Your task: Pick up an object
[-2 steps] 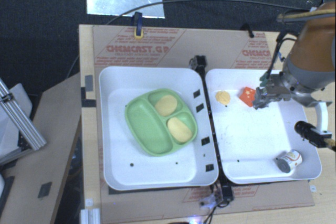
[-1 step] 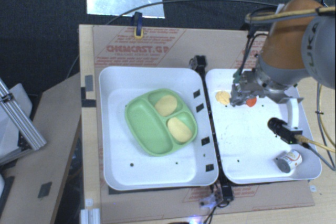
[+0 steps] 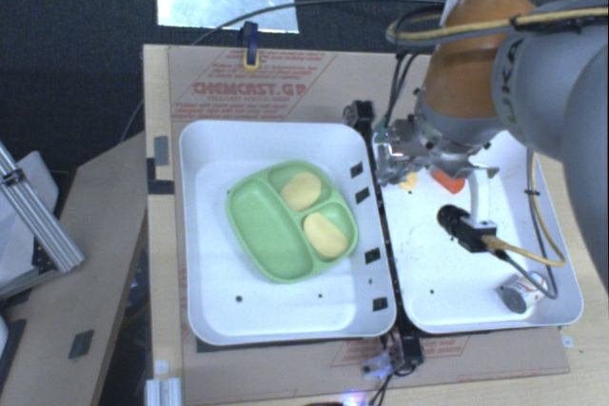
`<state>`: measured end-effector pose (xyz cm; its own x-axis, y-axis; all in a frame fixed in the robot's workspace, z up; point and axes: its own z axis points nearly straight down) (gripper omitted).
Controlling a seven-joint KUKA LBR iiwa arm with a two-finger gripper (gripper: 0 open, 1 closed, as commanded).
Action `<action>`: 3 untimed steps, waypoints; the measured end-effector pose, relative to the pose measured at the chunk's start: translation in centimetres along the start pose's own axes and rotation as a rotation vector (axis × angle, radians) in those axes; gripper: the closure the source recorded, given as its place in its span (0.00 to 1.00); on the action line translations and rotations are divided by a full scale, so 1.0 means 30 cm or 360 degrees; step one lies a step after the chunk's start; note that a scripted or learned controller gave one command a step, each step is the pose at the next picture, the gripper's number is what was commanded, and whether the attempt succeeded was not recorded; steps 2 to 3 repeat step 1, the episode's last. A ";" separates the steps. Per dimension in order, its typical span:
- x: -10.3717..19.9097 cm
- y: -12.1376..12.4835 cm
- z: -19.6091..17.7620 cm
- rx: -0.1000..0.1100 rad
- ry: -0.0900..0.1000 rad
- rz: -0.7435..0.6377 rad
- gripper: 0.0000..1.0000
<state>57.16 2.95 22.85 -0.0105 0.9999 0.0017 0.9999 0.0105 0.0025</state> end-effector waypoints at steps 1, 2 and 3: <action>0.147 0.007 0.016 0.0002 0.0000 0.0002 1.00; 0.147 0.007 0.016 0.0002 0.0000 0.0002 1.00; 0.147 0.007 0.016 0.0002 0.0000 0.0002 1.00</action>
